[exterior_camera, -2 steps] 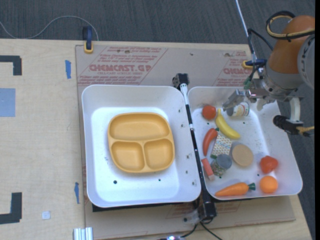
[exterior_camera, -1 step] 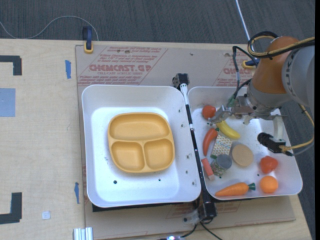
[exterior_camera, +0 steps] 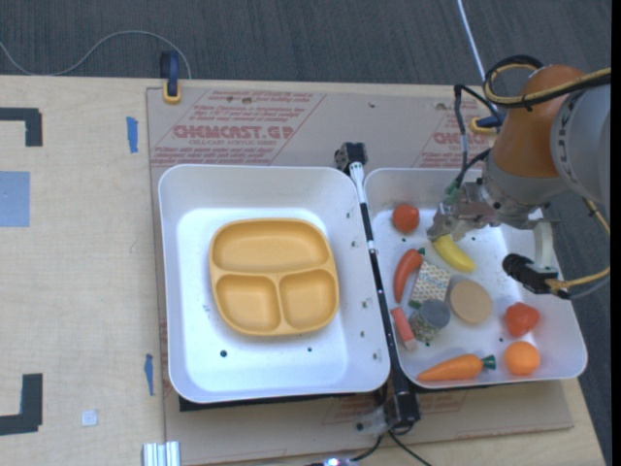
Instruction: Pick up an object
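My gripper (exterior_camera: pixel 452 227) hangs low over the back of the right bin (exterior_camera: pixel 566 324), just above the upper end of a yellow banana (exterior_camera: pixel 454 253). A red tomato (exterior_camera: pixel 406 217) sits to its left. In front of it lie a red chili (exterior_camera: pixel 406 273), a patterned packet (exterior_camera: pixel 430 282), a grey disc (exterior_camera: pixel 433 315), a tan round cookie (exterior_camera: pixel 471 301), a red strawberry-like fruit (exterior_camera: pixel 521 318), an orange (exterior_camera: pixel 522 358), and a carrot (exterior_camera: pixel 453 367). The wrist hides the fingertips.
The left bin (exterior_camera: pixel 184 260) holds an orange three-compartment plate (exterior_camera: pixel 274 276). A black divider bar (exterior_camera: pixel 370 236) runs between the two bins. A small red-white piece (exterior_camera: pixel 402 325) lies by the right bin's left wall. Cables trail from the arm on the right.
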You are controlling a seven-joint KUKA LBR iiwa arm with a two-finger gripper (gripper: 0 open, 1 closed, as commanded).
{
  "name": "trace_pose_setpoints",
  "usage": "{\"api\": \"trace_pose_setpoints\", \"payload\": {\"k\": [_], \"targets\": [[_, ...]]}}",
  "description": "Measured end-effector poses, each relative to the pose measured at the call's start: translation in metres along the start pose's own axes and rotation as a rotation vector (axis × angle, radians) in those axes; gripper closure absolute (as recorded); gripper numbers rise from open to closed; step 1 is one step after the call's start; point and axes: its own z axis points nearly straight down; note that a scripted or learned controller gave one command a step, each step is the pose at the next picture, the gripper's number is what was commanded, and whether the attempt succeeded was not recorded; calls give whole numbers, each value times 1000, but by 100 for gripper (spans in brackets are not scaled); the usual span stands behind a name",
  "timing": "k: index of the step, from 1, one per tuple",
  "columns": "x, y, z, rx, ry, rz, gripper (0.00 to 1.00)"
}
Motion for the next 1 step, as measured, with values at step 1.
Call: {"api": "trace_pose_setpoints", "payload": {"k": [1], "targets": [[63, -56, -83, 5, 2, -2, 100]]}}
